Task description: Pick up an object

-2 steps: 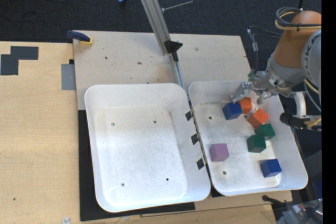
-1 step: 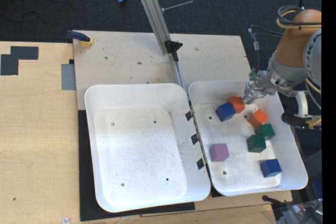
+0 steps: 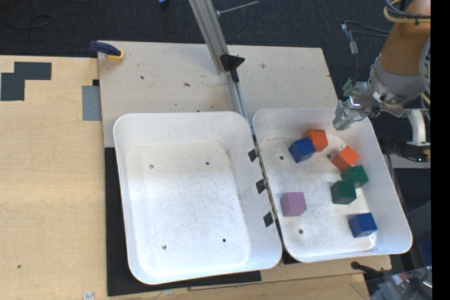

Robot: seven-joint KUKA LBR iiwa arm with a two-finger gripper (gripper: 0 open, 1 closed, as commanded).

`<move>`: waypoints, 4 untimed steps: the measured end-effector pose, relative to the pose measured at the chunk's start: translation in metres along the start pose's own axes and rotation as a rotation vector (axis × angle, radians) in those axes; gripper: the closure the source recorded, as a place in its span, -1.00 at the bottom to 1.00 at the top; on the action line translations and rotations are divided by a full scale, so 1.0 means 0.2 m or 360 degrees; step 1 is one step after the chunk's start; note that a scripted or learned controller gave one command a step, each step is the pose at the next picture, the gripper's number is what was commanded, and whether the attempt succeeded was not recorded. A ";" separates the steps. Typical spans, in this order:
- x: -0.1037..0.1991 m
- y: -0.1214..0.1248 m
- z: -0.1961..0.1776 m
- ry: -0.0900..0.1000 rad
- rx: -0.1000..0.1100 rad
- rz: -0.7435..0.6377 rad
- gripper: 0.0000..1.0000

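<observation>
No brand, label or writing can be read on anything here. The right-hand shallow white plastic bin [image 3: 394, 232] carries seven small cubes, all plain-faced and matte. Nearest the front edge, toward the bin's front right corner, sits a blue cube [image 3: 363, 224]. A little farther back, near the bin's left wall, is a pale purple cube [image 3: 293, 204]. Farther in, toward the right wall, two dark green cubes stand touching or nearly so — the nearer green cube [image 3: 343, 192] and the farther green cube [image 3: 355, 175] — and just behind them an orange-red cube [image 3: 344, 159] sits turned at an angle. Farther still, toward the middle of the bin's back half, a second blue cube [image 3: 301, 150] rests against a second orange cube [image 3: 317, 140].

The left-hand shallow white plastic bin [image 3: 140, 144] lies beside it, the two joined along their shared edge by small black clips [image 3: 260, 185].

Over the right bin's far right corner hangs the grey metal two-finger gripper [image 3: 342, 120], well apart from every cube; nothing lies between its tips, and I cannot tell how wide the jaws stand. Behind the bins, on the speckled bench top [image 3: 169, 74], a silver aluminium rail [image 3: 205, 14] slants away, and a blue-and-yellow clamp handle [image 3: 107, 49] lies at the bench's far left corner.
</observation>
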State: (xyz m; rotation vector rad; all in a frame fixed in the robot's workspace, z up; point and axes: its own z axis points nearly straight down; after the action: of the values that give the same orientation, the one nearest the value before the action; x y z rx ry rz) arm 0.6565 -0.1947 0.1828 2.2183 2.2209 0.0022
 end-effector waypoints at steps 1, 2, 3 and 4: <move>0.03 0.01 -0.31 -0.0001 -0.0005 -0.0002 1.00; 0.03 0.01 -0.38 0.0001 0.0002 -0.0004 1.00; 0.31 -0.02 -0.31 0.0006 0.0011 -0.0006 1.00; 0.58 -0.08 -0.35 0.0005 0.0011 -0.0004 1.00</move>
State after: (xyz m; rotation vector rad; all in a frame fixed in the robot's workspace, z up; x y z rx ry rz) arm 0.6395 -0.0796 0.2526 2.2205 2.2292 -0.0020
